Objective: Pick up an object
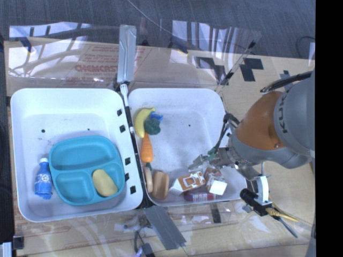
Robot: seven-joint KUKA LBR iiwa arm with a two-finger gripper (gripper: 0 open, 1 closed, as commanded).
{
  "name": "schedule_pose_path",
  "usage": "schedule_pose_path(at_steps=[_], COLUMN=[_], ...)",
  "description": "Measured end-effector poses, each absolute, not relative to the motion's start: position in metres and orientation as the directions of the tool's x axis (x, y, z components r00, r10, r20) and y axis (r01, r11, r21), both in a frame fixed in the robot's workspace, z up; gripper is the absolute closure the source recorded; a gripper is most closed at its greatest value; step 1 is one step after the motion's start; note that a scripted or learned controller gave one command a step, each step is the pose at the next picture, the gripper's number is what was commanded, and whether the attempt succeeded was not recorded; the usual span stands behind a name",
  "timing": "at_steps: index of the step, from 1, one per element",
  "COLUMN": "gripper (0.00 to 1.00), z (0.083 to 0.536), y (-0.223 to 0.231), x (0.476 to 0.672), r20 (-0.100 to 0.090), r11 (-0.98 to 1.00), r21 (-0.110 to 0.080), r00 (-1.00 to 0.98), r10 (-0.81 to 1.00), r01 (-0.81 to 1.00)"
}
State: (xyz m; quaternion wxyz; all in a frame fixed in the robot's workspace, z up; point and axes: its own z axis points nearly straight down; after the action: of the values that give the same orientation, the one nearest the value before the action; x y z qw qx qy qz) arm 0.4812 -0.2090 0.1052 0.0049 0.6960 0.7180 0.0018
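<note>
My gripper [205, 165] hangs low over the front right part of the right bin [182, 103], under the grey wrist with its orange band. Just below it lie a brown and white carton [189, 182], a small white block [217, 187] and a flat dark red packet [198, 197]. Whether the gripper touches the carton cannot be made out. Along the bin's left side are a yellow banana [141, 121], a green toy [153, 126], an orange carrot [146, 150] and a tan bread roll [159, 184].
The left bin [32, 106] holds a turquoise divided plate [80, 159] with a yellow lemon-like fruit [105, 182] in its front right section, and a small blue bottle [43, 179] beside it. A divider wall [128, 138] separates the bins.
</note>
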Motion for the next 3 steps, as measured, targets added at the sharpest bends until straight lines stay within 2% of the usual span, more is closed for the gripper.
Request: schedule_pose_path(at_steps=[1, 2, 3], gripper=[0.0, 0.0, 0.0], z=[0.208, 0.091, 0.092], y=[-0.199, -0.142, -0.197], x=[0.541, 0.508, 0.491], r20=[-0.002, 0.003, 0.0], r11=[0.341, 0.212, 0.241], r21=[0.003, -0.002, -0.001], r00=[-0.341, -0.212, -0.241], r10=[0.94, 0.977, 0.971], r01=[0.94, 0.977, 0.971])
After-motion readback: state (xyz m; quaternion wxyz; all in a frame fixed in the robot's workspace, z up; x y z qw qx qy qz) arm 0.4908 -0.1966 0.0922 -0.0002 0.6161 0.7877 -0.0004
